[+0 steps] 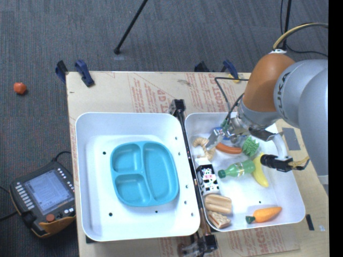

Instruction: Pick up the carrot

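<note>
Tool (224,135) low over right bin's (298,197) far side, grip state cannot tell | carrot (265,214) at near corner, well apart | hot dog (230,149) just beside tool

Floor is dark grey carpet (161,20) all around. A thin black tripod leg (134,21) slants across it up top, and a small orange ball (20,88) sits off to the left. Lower left there's a control pendant (43,197) with a lit screen. Bench top (134,90) looks like printed cardboard, held with blue clamps (83,72).
</note>
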`<state>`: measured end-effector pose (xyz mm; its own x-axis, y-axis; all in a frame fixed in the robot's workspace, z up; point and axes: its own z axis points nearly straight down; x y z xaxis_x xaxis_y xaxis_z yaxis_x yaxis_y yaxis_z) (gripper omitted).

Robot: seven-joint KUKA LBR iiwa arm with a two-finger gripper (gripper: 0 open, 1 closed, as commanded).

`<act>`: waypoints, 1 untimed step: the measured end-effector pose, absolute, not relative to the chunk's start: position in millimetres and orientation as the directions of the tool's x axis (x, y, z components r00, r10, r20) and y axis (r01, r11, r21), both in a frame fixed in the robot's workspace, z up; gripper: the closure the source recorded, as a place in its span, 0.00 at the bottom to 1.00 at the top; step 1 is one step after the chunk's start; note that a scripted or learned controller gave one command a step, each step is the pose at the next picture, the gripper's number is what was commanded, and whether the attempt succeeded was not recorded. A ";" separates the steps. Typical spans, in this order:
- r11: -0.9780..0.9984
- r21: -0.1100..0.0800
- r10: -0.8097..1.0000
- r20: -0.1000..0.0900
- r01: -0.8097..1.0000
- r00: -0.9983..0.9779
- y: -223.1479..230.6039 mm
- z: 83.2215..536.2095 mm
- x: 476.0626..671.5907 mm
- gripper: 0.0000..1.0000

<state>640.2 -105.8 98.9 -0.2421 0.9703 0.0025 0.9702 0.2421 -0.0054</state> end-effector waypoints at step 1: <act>-0.032 -0.004 0.999 0.002 0.999 0.032 -106.5 87.6 631.1 0.00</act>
<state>631.1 -106.5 87.6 0.0321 0.9995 0.0015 0.9995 -0.0321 -0.0044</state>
